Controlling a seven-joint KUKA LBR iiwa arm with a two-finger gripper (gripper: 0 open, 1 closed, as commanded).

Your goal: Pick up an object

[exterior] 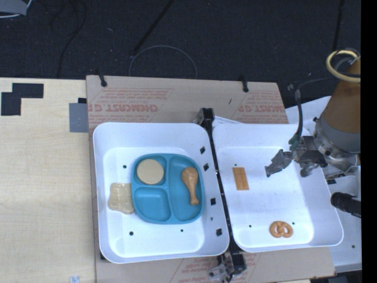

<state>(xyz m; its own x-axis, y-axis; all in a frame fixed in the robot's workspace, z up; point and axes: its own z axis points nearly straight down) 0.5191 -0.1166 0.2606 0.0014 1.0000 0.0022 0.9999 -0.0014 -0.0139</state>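
Lying flat on the right bin's [318,220] floor, an orange wafer bar [240,178] sits near the divider, with a pretzel [281,229] well apart toward the near rim. Beside the bar, the gripper [277,165] hangs over the same bin with nothing between its jaws; how wide they stand I cannot tell. Over in the left bin [112,240], a blue divided tray [154,208] holds a round cracker [149,171] and a drumstick [191,183], and a pale biscuit [121,197] touches its left edge.
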